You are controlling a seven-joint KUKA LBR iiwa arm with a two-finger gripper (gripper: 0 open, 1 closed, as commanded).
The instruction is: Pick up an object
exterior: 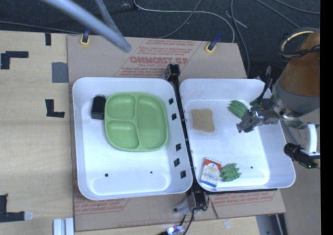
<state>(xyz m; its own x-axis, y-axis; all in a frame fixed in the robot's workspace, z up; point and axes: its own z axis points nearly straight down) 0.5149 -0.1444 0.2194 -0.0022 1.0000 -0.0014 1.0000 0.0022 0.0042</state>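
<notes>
The arm (302,80) comes in from the 3 o'clock side & is cut off by the frame edge, so just its orange band & grey wrist show. The gripper (248,123) sits low over the right bin (237,174), dark & small; its tips blur into each other, so whether the pincer is wide or narrow can't be told, & nothing shows betw. them. Just at its 10 o'clock lies a green leafy piece (238,107), partly crowded by the gripper body; its far end is hard to make out, long axis roughly 10-to-4 o'clock. Near the bin's centre-left is a tan sponge-like block (203,120), squarish, speckled, edges about square w/ the bin. At the bin's 6–7 o'clock is a small red-&-white packet (210,171), print too small to read, long axis roughly 1-to-7 o'clock, w/ a second green leafy piece (230,172) touching or just beside it at 3 o'clock. The left bin (125,184) holds a green divided plate (137,122) w/ three compartments, & a black block (98,107) just beside the plate's 9–10 o'clock edge. A blurred grey bar (67,4) crosses the top-left, out of focus.
</notes>
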